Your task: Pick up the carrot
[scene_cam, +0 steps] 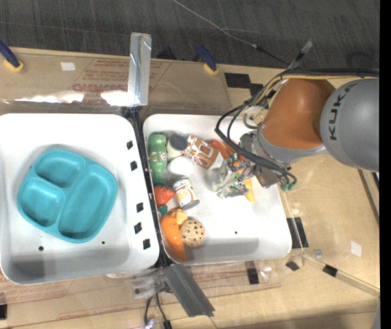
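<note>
arm (319,122): grey w/ orange band, enters from right of frame, wrist over upper right of right bin
jaws (235,177): low in right bin, centre-right of frame, amid wires & clutter; open or closed – can't tell
carrot (171,235): orange, lower left corner of right bin, against the left wall; apart from jaws
ball (193,231): tan w/ dark spots, touching carrot on its right
can (185,192): small, white w/ red label, just above ball
green bottle (158,155): upper left of right bin, along the wall
snack pack (204,152): orange/white, upper middle of bin, left of jaws
yellow item (251,189): small, just beside jaws, lower right of them
right bin (264,242): white, centre-right of frame
left bin (7,184): white, left of frame
tray (67,194): teal, 3 compartments, in left bin
bench (333,218): tan, tape strips at bin edges
</note>
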Controlling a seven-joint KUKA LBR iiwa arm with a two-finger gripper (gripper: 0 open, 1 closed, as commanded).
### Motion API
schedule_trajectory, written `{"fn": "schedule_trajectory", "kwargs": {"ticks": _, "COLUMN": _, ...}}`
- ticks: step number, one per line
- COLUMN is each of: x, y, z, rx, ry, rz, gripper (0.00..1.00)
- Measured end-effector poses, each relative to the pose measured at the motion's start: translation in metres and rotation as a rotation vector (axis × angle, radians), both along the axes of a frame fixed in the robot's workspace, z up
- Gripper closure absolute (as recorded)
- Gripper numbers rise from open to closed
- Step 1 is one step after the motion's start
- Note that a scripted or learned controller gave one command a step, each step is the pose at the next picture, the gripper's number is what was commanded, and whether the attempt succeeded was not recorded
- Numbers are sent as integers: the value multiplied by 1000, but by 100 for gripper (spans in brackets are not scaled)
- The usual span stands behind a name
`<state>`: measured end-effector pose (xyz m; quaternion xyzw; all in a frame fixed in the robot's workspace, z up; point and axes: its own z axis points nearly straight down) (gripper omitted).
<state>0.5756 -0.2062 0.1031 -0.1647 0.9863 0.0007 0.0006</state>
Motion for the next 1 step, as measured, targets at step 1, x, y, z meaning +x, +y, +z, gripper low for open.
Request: {"fn": "schedule_trajectory", "kwargs": {"ticks": 1, "x": -61, "y": -6, "z": 113, "rx": -7, "ry": -10, "rz": -49, "gripper": 100}}
